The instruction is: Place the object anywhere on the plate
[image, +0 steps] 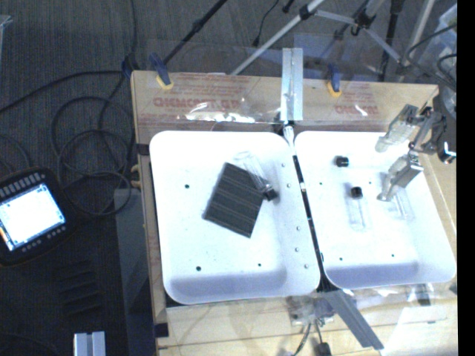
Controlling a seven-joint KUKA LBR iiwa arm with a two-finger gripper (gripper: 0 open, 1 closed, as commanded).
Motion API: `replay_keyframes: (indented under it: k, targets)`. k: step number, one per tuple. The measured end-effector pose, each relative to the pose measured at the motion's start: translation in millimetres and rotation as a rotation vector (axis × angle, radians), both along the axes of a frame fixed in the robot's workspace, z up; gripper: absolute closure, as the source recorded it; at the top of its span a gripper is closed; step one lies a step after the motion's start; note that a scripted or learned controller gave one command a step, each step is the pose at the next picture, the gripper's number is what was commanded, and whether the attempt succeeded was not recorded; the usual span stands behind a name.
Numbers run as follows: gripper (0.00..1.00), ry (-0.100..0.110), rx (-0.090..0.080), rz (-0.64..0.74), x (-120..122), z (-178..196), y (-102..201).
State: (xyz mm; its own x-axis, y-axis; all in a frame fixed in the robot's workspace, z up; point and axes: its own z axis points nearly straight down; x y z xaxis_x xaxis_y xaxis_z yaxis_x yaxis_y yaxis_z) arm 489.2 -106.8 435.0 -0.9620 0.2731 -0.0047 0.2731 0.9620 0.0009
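A dark ridged plate [234,199] lies tilted in the left bin [185,265]. A clear object with a black cap [259,176] rests at the plate's upper right corner, overlapping its edge. In the right bin [415,265] lies a clear vial with a black cap [357,206], and a small black piece [341,161] sits further back. My gripper [381,171] hangs over the right side of the right bin. It is open, with nothing between its fingers, and it stands to the right of the vial, apart from it.
A metal divider [292,87] rises at the back between the two bins. Clamps hold the bench's rear edge. Tripod legs and cables stand behind the bench, and a lit pendant [28,215] lies on the floor to the left.
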Motion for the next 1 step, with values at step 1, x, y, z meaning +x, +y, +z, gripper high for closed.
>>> replay_keyframes:
  k: [1]
  targets:
    - [0.00, 0.000, 0.000, 0.000, 0.0, 0.0, 0.0]
